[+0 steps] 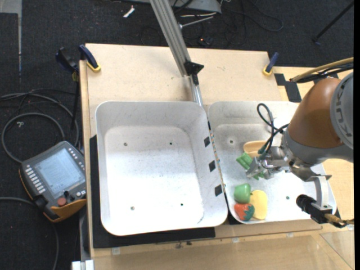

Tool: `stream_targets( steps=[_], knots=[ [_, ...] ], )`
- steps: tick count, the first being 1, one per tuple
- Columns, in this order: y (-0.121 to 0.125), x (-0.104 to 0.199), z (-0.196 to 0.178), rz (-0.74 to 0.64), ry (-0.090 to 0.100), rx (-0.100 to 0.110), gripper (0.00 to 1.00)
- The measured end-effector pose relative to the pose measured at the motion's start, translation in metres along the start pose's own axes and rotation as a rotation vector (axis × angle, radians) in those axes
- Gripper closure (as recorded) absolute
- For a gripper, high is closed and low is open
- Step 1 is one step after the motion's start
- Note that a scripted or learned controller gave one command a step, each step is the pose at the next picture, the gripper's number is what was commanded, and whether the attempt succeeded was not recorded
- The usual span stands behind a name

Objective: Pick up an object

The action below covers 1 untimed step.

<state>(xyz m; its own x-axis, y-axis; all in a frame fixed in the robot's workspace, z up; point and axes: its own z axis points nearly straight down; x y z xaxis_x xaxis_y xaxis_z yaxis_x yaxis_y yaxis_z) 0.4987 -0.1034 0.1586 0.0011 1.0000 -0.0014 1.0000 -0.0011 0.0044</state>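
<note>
The end effector (260, 167) hangs low inside the right bin (225, 114), reaching in from the right on the grey arm (318, 125) with its orange band. Its metal tip sits right against a small dark green object (244, 161), which lies just to its left and appears to touch it; whether the fingers are apart or together cannot be told, since they blur into the metal parts around them. Just above the end effector, a pale tan object (253, 147) rests on the bin floor. Below and slightly left of it, a cluster of three toys lies near the bin's front edge: a bright green one (242, 193), a yellow one (259, 201) touching it on the right, and a red one (244, 211) just beneath. Far to the left of the end effector, the left bin (107, 114) sits on the worktop (140, 72).
</note>
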Motion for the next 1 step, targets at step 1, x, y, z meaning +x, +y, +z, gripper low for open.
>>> stream_targets(
  steps=[1],
  knots=[
    [0.0104, -0.0047, -0.0498, -0.004, 0.0, -0.001, 1.0]
  ],
)
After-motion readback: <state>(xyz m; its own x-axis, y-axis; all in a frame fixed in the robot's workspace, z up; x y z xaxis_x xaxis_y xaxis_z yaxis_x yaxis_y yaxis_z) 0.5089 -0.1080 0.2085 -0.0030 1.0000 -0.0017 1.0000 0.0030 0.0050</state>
